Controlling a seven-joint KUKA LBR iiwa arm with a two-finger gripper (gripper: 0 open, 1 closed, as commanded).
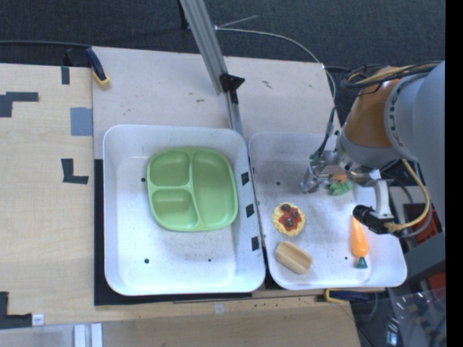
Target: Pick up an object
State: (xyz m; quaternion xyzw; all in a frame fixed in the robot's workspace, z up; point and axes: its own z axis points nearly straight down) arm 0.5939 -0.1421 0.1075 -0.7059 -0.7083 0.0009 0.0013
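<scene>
1. Claw [316, 181] is low in the right bin [289, 147], upper middle part, metal fingers pointing down-left at the bin floor. Fingers look close together, narrow gap, nothing seen between them. Tips are small and blurry, so contact with the floor is hard to judge.
2. Just right of the claw, a small green and orange object [338, 187], partly hidden under the wrist. Cannot tell what it is, or whether it touches the claw.
3. Arm [405, 114] comes in from the right, grey with an orange band, cut off at the frame edge. It covers the bin's upper right corner. Cables loop around the wrist.
4. Right bin contents: round pastry with red topping [289, 219] near the middle, below-left of the claw, apart from it. Tan bread roll [294, 257] just below the pastry, near the front wall. Carrot [359, 240] on the right side, upright in the view, green end toward the front. A black part of the arm overlaps the carrot's top.
5. Left bin [119, 194] holds a green divided plate [192, 189], three compartments, lying flat in the middle. A few dark specks on the bin floor.
6. Both bins sit side by side on the tabletop [43, 194], rims touching in the middle.
7. Metal pole [206, 35] slants across the top, ending at a black clamp by the bins' back edges.
8. Blue and yellow clip [98, 67] at the tabletop's upper left. Grey tape marks on the left.
</scene>
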